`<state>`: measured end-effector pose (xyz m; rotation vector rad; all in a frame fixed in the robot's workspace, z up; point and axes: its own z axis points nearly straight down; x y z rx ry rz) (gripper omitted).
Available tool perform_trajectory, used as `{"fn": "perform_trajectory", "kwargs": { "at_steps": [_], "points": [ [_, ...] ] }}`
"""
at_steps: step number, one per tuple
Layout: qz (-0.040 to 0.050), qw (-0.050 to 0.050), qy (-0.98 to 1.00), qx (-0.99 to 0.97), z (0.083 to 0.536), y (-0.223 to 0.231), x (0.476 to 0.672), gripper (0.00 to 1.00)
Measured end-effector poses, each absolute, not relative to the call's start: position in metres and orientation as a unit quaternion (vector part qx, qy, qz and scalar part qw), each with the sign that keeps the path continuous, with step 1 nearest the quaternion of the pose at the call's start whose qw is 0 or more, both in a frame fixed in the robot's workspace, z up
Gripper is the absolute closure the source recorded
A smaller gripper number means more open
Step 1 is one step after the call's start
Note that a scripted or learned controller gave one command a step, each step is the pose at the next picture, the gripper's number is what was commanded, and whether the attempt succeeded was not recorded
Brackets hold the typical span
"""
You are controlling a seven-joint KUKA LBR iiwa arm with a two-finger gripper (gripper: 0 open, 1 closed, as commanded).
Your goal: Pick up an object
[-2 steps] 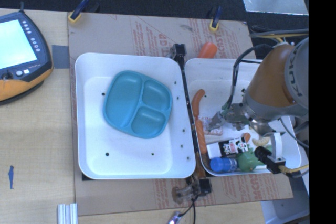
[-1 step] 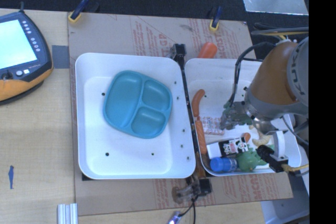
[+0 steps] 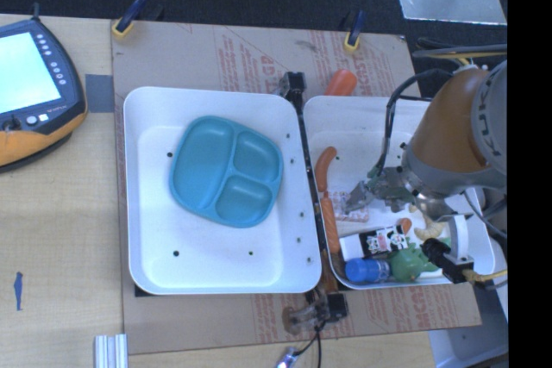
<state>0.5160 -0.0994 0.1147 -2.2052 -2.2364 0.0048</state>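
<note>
The arm (image 3: pixel 457 129) reaches in from three o'clock over the right bin (image 3: pixel 362 112), its gripper (image 3: pixel 379 190) low among the clutter near the bin's middle — whether anything sits in its grip cannot be told from here. The right bin holds an orange curved strip (image 3: pixel 323 170) at nine o'clock along the left wall, a blue bottle (image 3: pixel 366 271) at six o'clock, a green toy (image 3: pixel 409 264) just beside it, and a black-and-white packet (image 3: pixel 379 240) above them. The left bin (image 3: pixel 138 185) carries a teal divided plate (image 3: pixel 227 171) — lying flat near its centre. A tablet (image 3: pixel 30 86) rests at the bench's nine o'clock edge.
</note>
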Motion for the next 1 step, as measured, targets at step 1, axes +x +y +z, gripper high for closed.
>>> {"fn": "perform_trajectory", "kwargs": {
  "at_steps": [1],
  "points": [
    [0.0020,0.000,-0.713,-0.702,0.1247,-0.1002,0.5163,1.00]
  ]
}}
